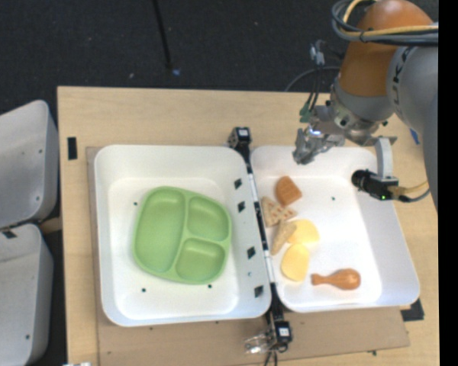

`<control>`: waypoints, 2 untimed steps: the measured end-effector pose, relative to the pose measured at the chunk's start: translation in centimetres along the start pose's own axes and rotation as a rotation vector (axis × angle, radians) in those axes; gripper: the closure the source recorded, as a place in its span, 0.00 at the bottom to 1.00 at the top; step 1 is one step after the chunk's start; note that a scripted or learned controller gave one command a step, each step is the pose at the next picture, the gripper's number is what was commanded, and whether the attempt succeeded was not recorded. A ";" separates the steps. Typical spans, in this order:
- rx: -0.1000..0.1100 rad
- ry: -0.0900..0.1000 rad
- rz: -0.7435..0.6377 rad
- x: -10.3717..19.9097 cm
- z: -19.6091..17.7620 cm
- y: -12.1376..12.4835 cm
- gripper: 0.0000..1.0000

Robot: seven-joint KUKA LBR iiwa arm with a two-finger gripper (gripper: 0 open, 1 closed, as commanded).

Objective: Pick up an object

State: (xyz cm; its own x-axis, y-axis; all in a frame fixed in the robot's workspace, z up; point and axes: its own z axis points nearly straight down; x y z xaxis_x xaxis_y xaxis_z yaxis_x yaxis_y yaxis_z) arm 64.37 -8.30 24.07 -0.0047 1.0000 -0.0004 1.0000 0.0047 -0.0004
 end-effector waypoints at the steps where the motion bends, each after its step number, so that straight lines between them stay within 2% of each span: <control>1: -0.002 0.001 -0.002 5.8 -0.8 0.6 1.00; 2: -0.003 0.002 -0.002 10.9 -1.6 1.6 1.00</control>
State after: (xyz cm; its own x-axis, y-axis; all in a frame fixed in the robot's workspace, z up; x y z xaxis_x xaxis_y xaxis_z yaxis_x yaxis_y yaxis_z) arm 65.88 2.63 25.67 -0.0071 1.0000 0.0013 1.0000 0.0071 0.0028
